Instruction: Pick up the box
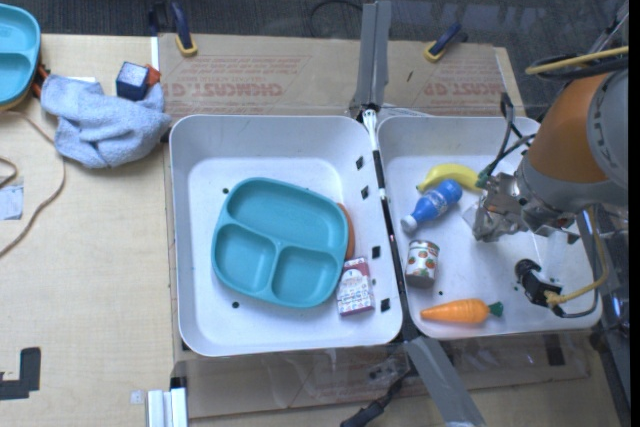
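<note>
Seen from above at a slant, the bench carries two shallow white bins side by side, the left bin [185, 245] and the right bin [395, 140], meeting along a grey divider [372, 65] that runs up the middle. The box [355, 288] — small, with a red and white print — lies in the left bin near its lower right corner, just beside the lower right edge of a teal divided tray [282, 242] that takes most of the floor of that bin. A thin brown edge of something shows from under the right side of the tray; what it is I cannot tell. The arm [575, 140] reaches in from the right, with its orange band over the right bin, and the gripper [497, 213] hangs low over the middle of the right bin, well apart from the box. Whether the jaws are apart or together I cannot tell, because the wrist and cables cover them. In the right bin lie a yellow banana [450, 177], a blue and white bottle [432, 207] just below it, a small printed can [423, 262] and an orange carrot [458, 312] near the front wall. The banana and the bottle are near the gripper, on its left side. Outside the bins, on the left part of the bench, rest a crumpled grey cloth [100, 123], a small dark blue cube [131, 80] and — at the edge of the view — part of a blue dish [15, 50].
</note>
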Controlling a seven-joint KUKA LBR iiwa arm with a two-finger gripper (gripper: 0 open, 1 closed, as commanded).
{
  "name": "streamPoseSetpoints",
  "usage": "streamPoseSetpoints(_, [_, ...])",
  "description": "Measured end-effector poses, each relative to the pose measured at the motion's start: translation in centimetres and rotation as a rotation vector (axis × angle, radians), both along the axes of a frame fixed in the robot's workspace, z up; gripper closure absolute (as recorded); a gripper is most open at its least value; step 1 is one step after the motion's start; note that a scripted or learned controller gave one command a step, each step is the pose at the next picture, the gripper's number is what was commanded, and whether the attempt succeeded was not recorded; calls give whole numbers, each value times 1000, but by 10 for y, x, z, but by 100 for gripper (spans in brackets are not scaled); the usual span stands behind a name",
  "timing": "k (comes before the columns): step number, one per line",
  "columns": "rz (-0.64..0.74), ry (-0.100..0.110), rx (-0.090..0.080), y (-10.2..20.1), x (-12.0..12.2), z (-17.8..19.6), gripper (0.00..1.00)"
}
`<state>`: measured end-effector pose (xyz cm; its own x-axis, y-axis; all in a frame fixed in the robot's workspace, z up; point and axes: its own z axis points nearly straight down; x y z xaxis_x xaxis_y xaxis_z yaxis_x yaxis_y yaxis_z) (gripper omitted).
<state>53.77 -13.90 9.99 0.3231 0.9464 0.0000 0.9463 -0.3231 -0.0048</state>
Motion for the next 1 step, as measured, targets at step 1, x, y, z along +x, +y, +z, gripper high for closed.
streamPoseSetpoints(1, [96, -1, -1, -50, -58, -9, 100])
